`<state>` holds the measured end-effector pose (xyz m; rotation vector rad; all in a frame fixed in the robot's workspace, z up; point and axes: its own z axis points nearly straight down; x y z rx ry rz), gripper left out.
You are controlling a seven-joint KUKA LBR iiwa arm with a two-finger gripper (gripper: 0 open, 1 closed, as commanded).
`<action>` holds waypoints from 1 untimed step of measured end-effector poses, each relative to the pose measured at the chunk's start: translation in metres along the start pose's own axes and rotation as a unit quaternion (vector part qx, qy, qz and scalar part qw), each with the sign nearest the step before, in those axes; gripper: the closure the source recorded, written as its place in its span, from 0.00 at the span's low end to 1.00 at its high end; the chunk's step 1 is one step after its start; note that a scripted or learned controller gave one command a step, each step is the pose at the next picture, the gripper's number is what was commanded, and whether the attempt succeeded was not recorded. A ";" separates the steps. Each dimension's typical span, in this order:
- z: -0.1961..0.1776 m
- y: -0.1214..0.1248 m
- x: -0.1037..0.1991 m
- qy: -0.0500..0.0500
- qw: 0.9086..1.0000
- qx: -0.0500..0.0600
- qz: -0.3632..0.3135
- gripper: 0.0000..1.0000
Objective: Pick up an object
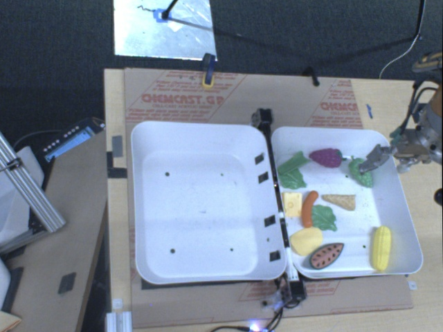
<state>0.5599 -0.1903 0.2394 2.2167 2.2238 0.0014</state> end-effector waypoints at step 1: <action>0.145 -0.035 0.048 0.003 1.000 0.006 0.000 0.00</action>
